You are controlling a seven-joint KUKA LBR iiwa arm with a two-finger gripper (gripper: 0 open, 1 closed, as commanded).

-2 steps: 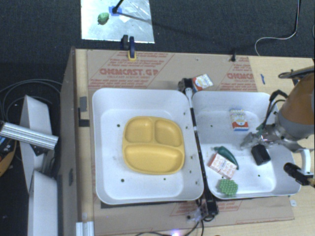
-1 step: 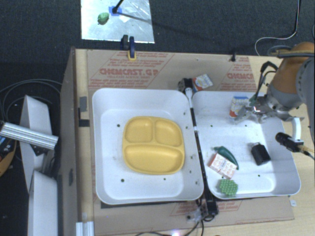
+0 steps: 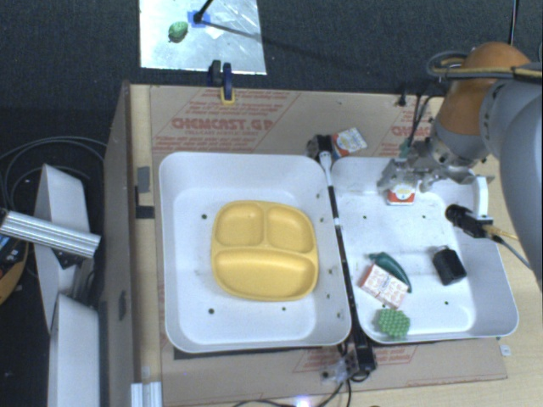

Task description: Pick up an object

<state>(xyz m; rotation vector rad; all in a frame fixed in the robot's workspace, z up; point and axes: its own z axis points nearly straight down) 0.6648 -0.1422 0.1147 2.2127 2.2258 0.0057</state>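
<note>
1. Camera view: the gripper (image 3: 405,179) is low in the right bin (image 3: 475,312), over a small red-and-white object (image 3: 400,196) near the back wall. For a clean pick, I judge it should stay centred on that object and rise straight, clear of the wall.
2. Camera view: whether its fingers are spread or pressed together I cannot tell. It seems to touch the object's top; a hold is not visible.
3. Camera view: a green pepper (image 3: 391,269), a red packet (image 3: 383,286) and a black block (image 3: 449,265) lie nearer the front.
</note>
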